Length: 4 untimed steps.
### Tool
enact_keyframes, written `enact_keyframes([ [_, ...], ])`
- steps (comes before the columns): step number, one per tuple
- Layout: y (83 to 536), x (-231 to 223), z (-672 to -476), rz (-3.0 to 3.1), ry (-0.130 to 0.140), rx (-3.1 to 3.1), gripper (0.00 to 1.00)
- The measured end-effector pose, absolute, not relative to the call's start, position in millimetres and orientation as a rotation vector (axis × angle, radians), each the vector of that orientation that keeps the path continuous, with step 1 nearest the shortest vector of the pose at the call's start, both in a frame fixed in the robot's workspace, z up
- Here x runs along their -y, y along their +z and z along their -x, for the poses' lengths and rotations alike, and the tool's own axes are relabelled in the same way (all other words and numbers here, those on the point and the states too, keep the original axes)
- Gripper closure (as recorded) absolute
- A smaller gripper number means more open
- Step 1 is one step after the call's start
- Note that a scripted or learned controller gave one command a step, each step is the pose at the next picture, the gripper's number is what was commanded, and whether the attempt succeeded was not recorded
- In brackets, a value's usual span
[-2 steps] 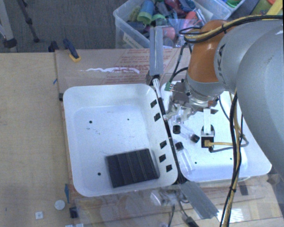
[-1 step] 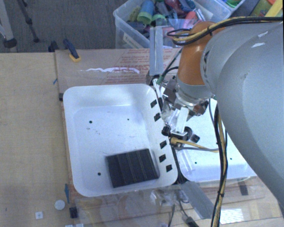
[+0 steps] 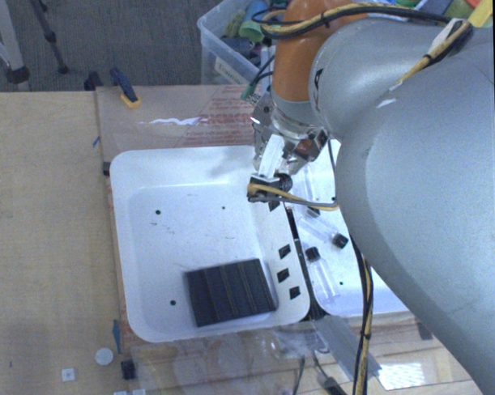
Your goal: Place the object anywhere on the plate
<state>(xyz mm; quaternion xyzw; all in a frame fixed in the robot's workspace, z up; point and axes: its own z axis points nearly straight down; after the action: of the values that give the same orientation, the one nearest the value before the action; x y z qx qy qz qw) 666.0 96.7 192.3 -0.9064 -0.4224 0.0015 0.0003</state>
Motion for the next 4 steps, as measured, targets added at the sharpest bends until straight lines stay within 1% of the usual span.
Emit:
enact_keyframes([
  [1, 221.4, -150.1, -658.3, 2.956, 0.003, 1.065, 1.0],
  [2, 221.5, -150.7, -658.2, 2.955, 0.004, 1.065, 0.0],
  [3, 231.3, -153.3, -657.9, 2.953, 0.004, 1.074, 1.0],
  [4, 231.1, -153.4, -657.8, 2.952, 0.006, 1.073, 0.0],
])
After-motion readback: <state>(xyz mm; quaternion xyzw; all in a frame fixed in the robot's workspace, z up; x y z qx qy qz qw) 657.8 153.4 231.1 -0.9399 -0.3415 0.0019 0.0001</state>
